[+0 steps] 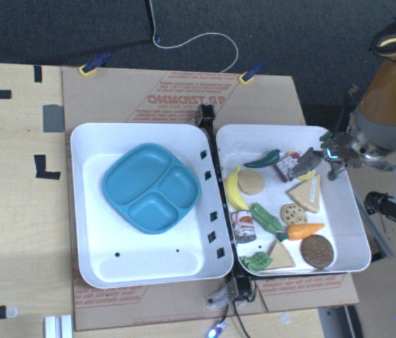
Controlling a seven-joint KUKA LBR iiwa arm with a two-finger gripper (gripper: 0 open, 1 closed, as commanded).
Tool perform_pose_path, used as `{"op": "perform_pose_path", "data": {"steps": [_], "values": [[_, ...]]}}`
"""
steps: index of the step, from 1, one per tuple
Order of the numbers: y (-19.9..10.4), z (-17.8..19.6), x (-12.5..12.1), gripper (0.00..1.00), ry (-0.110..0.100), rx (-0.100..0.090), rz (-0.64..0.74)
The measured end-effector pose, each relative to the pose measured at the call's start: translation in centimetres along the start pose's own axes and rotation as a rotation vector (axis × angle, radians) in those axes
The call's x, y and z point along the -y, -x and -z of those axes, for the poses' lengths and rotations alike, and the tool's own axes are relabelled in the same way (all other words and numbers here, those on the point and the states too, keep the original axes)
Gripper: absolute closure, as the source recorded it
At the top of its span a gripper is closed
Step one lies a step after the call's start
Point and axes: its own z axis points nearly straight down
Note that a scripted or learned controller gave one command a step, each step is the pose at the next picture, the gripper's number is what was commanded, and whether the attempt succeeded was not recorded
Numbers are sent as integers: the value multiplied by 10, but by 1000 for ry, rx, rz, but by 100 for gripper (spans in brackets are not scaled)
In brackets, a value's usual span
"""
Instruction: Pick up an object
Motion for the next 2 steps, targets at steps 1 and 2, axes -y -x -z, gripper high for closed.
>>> {"op": "perform_pose_path", "data": {"steps": [1, 2], "values": [[-69, 1, 69, 0, -5, -3, 4], [-66, 11, 67, 100, -2, -1, 2]]}}
